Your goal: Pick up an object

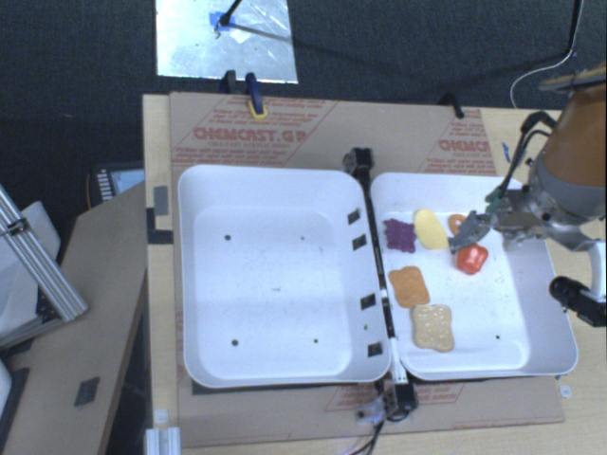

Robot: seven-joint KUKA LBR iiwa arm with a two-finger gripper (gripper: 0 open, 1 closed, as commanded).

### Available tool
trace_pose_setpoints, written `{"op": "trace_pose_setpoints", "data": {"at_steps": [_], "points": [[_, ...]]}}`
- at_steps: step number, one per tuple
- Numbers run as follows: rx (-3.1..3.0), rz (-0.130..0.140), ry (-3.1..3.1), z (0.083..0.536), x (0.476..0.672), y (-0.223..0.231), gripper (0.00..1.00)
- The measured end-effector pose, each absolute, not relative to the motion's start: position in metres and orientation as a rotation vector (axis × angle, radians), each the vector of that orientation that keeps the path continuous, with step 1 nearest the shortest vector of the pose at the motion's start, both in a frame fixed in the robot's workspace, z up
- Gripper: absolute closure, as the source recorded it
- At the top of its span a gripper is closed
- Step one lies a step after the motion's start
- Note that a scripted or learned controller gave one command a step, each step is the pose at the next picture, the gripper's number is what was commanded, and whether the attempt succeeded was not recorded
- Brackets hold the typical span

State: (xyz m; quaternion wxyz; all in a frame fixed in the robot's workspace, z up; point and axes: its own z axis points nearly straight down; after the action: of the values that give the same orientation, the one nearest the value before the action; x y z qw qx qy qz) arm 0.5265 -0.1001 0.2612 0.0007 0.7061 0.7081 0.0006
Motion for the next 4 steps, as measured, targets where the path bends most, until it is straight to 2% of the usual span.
{"op": "trace_pose_setpoints", "data": {"at_steps": [1,2,3,4], "points": [[2.215,0.008,2.198,0.398,0.515,-0.202,0.00],[2.227,-0.006,2.227,0.081,0.540,-0.205,0.00],[2.202,0.013,2.216,0.208,0.594,-0.207,0.00],[2.212,0.002,2.230,0.119,0.650,-0.187,0.00]]}}
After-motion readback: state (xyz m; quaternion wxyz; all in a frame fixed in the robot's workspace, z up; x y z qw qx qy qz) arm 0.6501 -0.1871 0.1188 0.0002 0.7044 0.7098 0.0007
